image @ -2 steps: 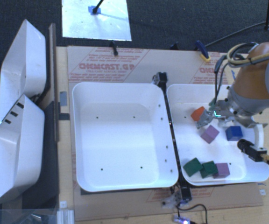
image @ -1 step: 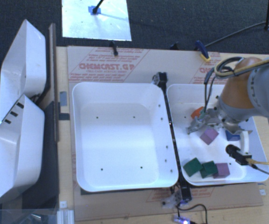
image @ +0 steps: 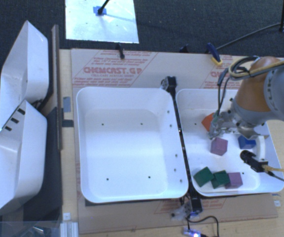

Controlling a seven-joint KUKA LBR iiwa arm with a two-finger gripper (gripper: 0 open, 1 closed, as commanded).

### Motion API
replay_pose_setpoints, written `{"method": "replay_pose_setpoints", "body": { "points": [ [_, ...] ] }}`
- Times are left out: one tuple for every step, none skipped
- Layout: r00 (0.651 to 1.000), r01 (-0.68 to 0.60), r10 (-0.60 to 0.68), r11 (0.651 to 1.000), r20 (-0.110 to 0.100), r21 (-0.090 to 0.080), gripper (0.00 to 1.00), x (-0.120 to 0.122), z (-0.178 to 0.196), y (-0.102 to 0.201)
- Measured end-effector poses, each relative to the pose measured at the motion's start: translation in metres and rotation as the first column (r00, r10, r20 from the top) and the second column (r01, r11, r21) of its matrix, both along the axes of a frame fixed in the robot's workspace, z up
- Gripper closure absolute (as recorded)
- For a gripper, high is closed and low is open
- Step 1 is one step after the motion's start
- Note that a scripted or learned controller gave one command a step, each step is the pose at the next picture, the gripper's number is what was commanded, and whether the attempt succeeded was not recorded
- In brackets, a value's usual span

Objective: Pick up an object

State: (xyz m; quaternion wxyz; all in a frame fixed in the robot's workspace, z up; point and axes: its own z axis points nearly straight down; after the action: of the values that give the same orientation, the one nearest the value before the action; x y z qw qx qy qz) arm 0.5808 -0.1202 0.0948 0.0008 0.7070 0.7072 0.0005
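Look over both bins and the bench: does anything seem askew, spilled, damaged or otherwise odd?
Nothing stands out. The blocks, among them a purple cube, two green blocks and an orange block, all lie inside the right bin. The gripper sits low among them. Nothing looks spilled or broken.

Two bins sit side by side; several blocks lie in the right bin.

We see a thick grey arm with an orange band above its wrist. Yellow and dark cables loop over it, and a metal gripper ends it.
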Motion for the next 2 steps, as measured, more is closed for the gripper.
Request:
{"method": "replay_pose_setpoints", "body": {
  "points": [
    [1.0,0.0,0.0,1.0,0.0,0.0,0.0,0.0,0.0,0.0],
    [1.0,0.001,-0.001,1.0,-0.002,0.0,0.0,-0.022,-0.011,0.002]
  ]
}}
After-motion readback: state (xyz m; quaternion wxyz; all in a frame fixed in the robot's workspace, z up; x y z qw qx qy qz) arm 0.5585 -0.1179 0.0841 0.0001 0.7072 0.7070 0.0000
